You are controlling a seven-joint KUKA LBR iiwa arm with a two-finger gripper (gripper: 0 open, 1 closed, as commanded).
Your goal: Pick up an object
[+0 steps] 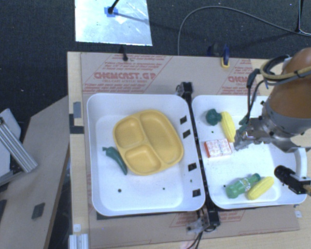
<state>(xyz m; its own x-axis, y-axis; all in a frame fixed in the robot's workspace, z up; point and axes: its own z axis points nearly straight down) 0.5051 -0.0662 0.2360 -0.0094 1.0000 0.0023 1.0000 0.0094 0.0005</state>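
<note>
Box (218,148), red and white, lies flat at the 9 o'clock side of the right bin (259,157), near the divider between the two bins. Corn (227,126) lies just past it toward 1 o'clock, its length running from 11 to 5 o'clock, with its lower end close to the box's upper right corner. A teal lump (213,116) sits at the corn's 10 o'clock, just beside its upper end and near the bin's 10 o'clock corner.

The gripper (242,139) is low over the same bin at the box's 3 o'clock, just beside the box's right edge and the corn's lower end. Whether the gripper is spread or pressed together cannot be told from this angle, and nothing can be seen gripped in it. The grey and orange arm (295,95) reaches in from 3 o'clock.

A green bottle (242,185) lies on its side at the bin's 6 o'clock. A yellow fruit (260,188) lies close against the bottle at its 3 o'clock.

In the left bin (145,196), a yellow divided plate (147,141) fills the middle. A green pepper (115,158) lies at its 8 o'clock, just beside the rim.

Both bins rest on the desk (145,71), which has a board with red print under them. A foil sheet (113,14) lies beyond the desk at 12 o'clock.
</note>
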